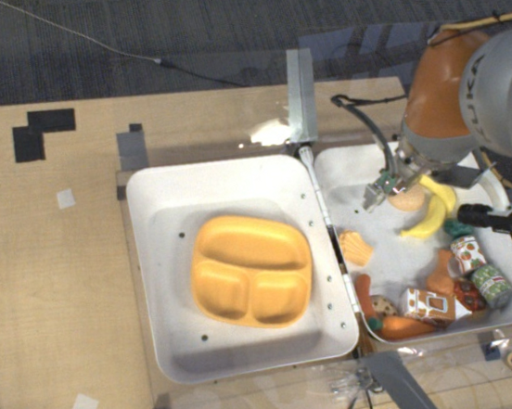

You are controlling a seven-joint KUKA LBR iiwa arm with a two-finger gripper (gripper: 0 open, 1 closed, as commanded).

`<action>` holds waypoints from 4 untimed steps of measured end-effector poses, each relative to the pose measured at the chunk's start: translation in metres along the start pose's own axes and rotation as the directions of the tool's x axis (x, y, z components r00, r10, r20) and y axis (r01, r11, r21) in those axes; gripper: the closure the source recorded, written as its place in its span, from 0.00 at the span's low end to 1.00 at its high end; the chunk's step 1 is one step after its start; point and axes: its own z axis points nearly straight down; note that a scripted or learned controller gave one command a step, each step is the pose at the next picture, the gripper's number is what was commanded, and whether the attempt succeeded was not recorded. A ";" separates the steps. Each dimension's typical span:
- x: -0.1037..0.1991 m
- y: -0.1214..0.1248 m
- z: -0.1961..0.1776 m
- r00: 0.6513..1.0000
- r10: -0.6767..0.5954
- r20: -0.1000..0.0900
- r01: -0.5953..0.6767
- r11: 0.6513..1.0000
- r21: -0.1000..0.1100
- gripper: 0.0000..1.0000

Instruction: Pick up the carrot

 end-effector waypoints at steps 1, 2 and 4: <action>-0.053 0.029 -0.062 0.996 0.094 0.006 -0.094 0.996 -0.007 1.00; -0.102 -0.013 -0.112 0.999 -0.040 0.008 0.040 0.999 -0.004 1.00; -0.022 0.046 -0.039 0.960 -0.280 -0.002 0.280 0.960 -0.003 1.00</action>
